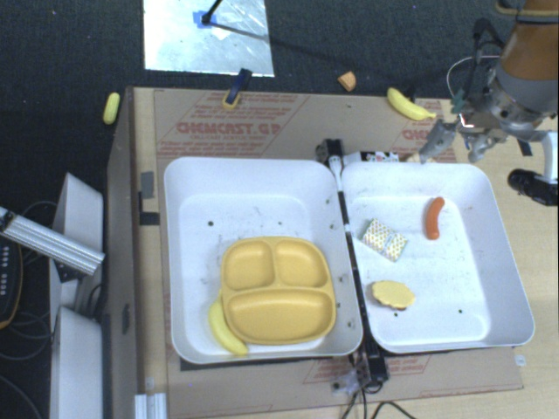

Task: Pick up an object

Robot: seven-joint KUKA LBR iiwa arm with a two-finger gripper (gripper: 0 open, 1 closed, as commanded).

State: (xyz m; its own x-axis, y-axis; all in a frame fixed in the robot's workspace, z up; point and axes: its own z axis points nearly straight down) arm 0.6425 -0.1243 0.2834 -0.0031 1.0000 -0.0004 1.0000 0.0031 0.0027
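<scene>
Dark carpet (70, 33) surrounds the cardboard-topped bench (262, 116).

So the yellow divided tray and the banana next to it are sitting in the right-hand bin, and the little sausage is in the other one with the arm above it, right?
Not quite. The camera view shows the yellow tray and the banana beside it in the left bin, not the right one. The sausage is indeed in the other bin, with the gripper above its far edge.

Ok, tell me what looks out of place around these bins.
Three things lie outside the bins: a banana on the board behind the right bin, a small orange piece on the dark floor beyond it, and a yellow piece off the board's far left corner.
</scene>
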